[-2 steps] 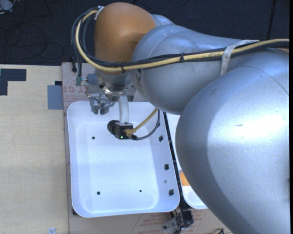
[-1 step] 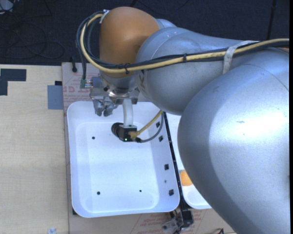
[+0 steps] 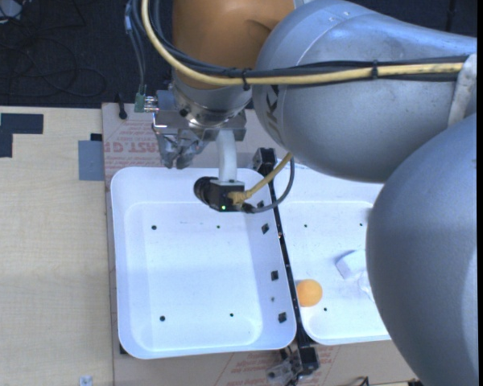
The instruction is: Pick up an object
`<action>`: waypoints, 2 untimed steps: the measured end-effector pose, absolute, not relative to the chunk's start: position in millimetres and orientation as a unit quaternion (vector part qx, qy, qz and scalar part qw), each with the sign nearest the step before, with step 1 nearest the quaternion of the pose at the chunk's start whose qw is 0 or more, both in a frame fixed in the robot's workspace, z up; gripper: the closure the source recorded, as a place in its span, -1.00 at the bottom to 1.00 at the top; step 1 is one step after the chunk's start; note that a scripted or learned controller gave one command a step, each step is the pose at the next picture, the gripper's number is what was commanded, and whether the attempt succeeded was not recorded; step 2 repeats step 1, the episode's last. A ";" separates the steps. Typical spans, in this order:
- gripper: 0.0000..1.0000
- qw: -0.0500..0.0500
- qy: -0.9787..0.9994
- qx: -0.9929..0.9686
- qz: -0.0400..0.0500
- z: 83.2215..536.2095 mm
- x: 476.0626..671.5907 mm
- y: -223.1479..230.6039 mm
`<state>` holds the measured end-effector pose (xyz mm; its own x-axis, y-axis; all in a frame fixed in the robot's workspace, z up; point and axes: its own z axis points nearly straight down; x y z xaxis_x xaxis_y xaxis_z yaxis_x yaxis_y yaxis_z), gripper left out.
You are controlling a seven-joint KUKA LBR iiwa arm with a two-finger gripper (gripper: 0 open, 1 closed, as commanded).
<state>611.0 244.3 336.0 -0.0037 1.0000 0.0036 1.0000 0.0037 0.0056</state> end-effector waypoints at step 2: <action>1.00 0.000 0.708 0.706 -0.001 354.5 611.8 243.5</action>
